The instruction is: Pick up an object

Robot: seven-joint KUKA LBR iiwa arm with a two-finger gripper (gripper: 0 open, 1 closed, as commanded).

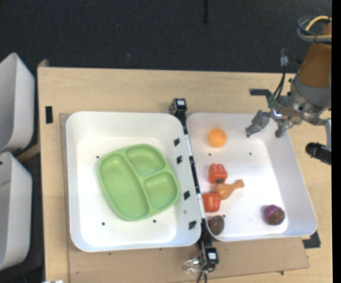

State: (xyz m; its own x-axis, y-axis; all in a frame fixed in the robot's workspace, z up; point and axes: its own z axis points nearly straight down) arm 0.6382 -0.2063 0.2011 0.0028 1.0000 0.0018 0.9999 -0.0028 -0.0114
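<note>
Gripper [268,124] hangs over the far right corner of the right bin [291,175], fingers spread apart with nothing between them; arm [314,69] enters from the right edge of the bench [117,90]. Step in hand, as judged: approach, no object chosen or grasped yet. Nearest candidate is the orange ball [217,137], near the bin's far edge toward the left wall; red pepper [218,173], yellow toy [229,188] and a second red piece [211,202] crowd together along the left wall; dark brown lump [216,223] in the near left corner; purple ball [274,214] alone toward the near right corner. Green divided plate [138,181] lies in the left bin [76,158]. Next move calls for travel over one isolated object, then descent with fingers straddling it.
</note>
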